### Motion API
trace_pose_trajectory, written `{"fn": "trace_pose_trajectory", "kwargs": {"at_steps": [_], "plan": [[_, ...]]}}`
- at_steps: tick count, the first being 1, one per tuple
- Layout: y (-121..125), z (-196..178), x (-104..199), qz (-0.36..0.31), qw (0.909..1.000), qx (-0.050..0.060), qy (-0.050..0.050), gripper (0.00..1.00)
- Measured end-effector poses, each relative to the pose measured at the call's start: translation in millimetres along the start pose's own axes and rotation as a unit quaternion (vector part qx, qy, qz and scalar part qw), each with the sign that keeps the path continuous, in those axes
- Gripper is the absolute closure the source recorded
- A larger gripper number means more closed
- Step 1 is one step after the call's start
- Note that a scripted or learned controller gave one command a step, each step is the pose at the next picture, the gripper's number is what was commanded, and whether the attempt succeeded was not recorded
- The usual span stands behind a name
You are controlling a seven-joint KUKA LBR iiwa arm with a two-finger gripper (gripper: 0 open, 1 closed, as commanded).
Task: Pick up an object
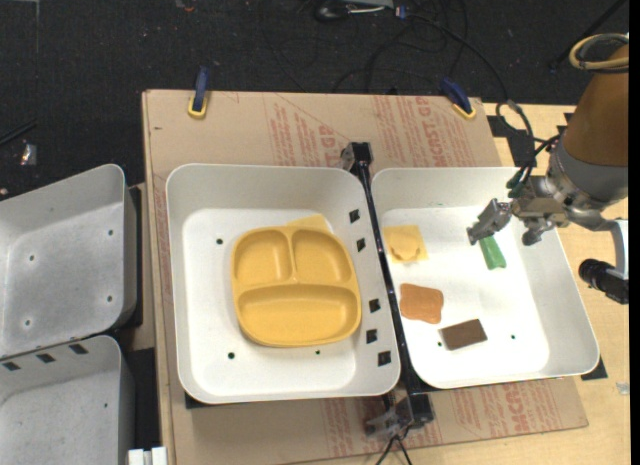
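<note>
1 yellow tray (296, 288) left bin (200, 193); 4 objs right bin (560, 333).

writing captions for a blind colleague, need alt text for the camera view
A grey arm's two-finger tool hangs over the right white bin, just above a small green block. That bin also holds pale yellow, orange and brown pieces; the left white bin holds a yellow divided plastic tray.

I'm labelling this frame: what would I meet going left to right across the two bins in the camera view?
Yellow divided tray → pale yellow piece → orange piece → brown block → green piece, with the gripper above it.
</note>
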State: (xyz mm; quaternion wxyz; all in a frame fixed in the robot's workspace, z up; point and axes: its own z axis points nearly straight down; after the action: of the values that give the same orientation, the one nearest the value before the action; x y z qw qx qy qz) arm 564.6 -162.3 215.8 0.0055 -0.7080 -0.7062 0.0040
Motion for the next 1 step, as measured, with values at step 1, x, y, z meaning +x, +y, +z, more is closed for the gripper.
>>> {"fn": "trace_pose_trajectory", "kwargs": {"at_steps": [1], "plan": [[2.8,-7.4,0.6,-0.002,1.0,-0.006,-0.001,0.0]]}}
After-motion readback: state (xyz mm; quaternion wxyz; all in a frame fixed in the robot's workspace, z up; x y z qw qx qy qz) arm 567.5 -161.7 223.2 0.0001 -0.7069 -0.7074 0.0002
